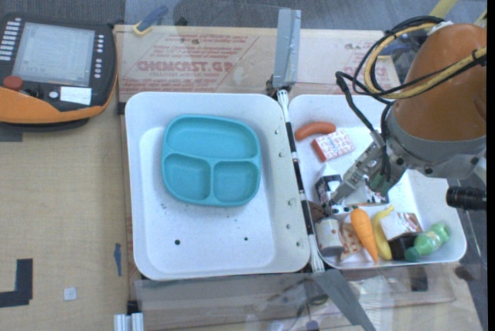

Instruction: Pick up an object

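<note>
arm (437, 90): grey with an orange band, it reached in over the right bin from the right edge.
gripper (329, 202): it was low over the left part of the right bin, near the wall shared with the left bin; i cannot tell how the jaws stood, and nothing showed plainly between them.
right bin (448, 250): it held the loose things to pick from.
far part of right bin: an orange sausage (315, 129) lay near the far left corner, with a red-and-white packet (335, 145) just beside it.
near edge of right bin: a can (329, 233) lay in the near left corner, then a carrot (363, 233), a banana (380, 233), a small carton (401, 223) and a green toy (429, 239) toward the near right corner.
left bin (155, 244): it carried a teal divided plate (210, 160) toward its far side.
bench left edge: an orange-and-grey control pendant (54, 66) lay well apart from both bins.
</note>
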Controlling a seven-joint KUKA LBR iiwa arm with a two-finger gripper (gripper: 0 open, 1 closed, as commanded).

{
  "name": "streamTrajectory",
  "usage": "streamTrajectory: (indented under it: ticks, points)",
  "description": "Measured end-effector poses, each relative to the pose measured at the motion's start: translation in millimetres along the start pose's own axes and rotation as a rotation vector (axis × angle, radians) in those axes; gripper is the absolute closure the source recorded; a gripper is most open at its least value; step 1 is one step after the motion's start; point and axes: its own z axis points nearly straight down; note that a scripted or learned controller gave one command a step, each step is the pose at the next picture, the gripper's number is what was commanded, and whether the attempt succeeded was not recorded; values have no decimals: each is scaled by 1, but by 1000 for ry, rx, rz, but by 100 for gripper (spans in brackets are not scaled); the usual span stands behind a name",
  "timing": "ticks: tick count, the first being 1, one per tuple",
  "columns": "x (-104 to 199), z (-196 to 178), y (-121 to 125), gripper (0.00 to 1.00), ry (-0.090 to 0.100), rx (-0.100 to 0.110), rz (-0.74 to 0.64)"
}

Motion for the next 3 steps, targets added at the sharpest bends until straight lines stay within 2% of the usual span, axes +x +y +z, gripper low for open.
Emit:
streamTrajectory:
  ticks: [1,2,3]
  points:
    - [-2,-8,2,100,1,1,-1]
    - [-20,24,-22,100,3,2,18]
    - [-36,-6,-10,100,0,0,-3]
